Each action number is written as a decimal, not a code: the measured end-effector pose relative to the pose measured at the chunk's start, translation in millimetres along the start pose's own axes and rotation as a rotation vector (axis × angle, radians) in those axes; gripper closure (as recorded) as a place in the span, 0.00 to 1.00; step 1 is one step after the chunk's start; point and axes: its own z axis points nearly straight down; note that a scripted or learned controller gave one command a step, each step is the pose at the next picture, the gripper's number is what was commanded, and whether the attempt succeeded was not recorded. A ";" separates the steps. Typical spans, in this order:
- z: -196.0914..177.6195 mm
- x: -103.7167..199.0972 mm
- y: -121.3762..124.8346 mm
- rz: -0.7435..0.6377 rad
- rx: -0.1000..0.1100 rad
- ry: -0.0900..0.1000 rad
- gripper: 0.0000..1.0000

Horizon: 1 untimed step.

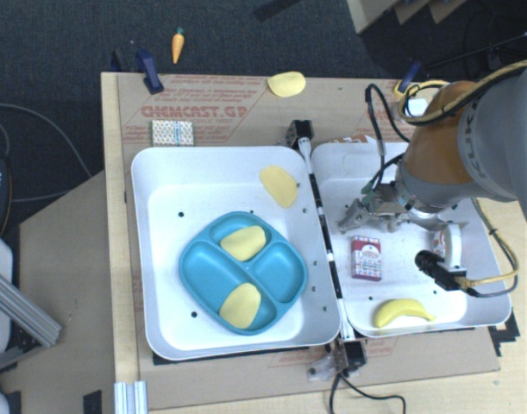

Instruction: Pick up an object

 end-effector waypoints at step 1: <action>10.0 -6.9 -30.4 -0.001 0.002 0.000 0.00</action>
